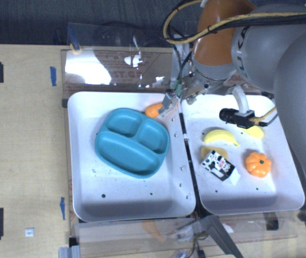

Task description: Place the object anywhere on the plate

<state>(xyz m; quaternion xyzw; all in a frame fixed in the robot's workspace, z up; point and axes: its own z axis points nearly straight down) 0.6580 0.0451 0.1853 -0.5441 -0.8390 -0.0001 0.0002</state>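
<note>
A blue divided plate (132, 141) lies in the left bin (88, 187). A small orange object (153, 110) sits at the plate's far right edge, close to the bin's back wall. My gripper (170, 103) hangs over the wall between the two bins, its tip right beside the orange object on that object's right. The view does not show whether the object is gripped or only touched.
The right bin (282, 198) holds a yellow banana (221, 137), a small orange pumpkin (258, 164), a black-and-white patterned item (218, 164) and a pale yellow piece (255, 133). The arm's large grey body covers the upper right.
</note>
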